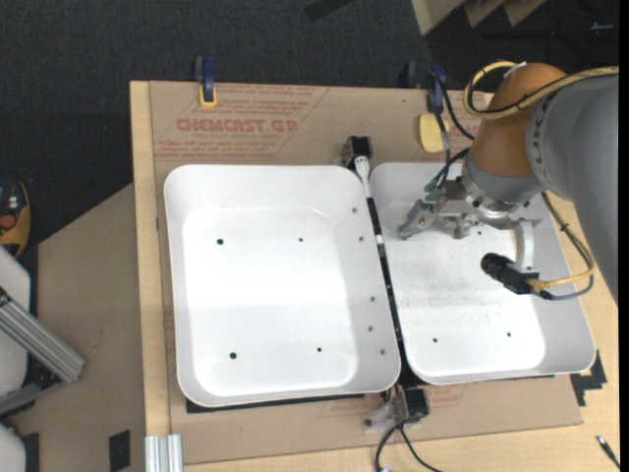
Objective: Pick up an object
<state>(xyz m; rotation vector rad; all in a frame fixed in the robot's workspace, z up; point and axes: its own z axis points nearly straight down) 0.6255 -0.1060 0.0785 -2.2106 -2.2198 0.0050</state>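
Right bin [472, 352] part-hidden behind arm [550, 116]

Two shallow white bins sit side by side on one brown board [246, 116] — a left bin [265, 283] and a right bin [472, 313]. One grey arm [570, 136] with one orange band [506, 141] reaches in — two blue clamps, one [204, 72] and another [435, 85], grip the board's far edge.
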